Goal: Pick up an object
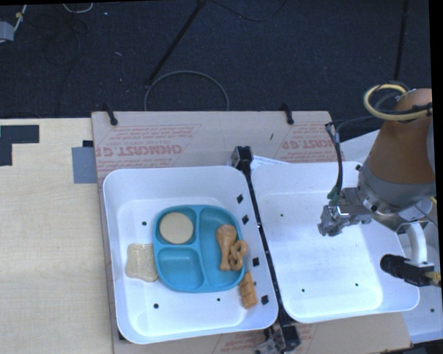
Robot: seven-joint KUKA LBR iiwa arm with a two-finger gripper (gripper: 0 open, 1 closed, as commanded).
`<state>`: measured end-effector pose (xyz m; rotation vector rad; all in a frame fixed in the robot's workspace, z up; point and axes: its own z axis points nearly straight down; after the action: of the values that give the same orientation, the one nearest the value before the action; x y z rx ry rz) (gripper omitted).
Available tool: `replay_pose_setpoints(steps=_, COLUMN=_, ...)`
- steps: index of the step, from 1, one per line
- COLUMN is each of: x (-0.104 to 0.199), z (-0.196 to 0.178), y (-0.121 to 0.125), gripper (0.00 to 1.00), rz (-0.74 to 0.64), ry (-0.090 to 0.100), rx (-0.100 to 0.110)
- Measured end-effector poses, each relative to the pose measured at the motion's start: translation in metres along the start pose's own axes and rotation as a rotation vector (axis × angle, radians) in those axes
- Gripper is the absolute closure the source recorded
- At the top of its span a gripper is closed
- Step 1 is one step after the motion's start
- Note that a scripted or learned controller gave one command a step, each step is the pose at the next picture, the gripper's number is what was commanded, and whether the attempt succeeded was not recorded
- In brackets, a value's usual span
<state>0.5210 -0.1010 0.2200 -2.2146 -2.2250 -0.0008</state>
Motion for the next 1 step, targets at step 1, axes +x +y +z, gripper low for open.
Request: replay_pose_setpoints(steps=1, x=0.0449, z=0.0070, y=0.0086, gripper=1.00, rz=0.002, ry=-0.001, rx=0.003)
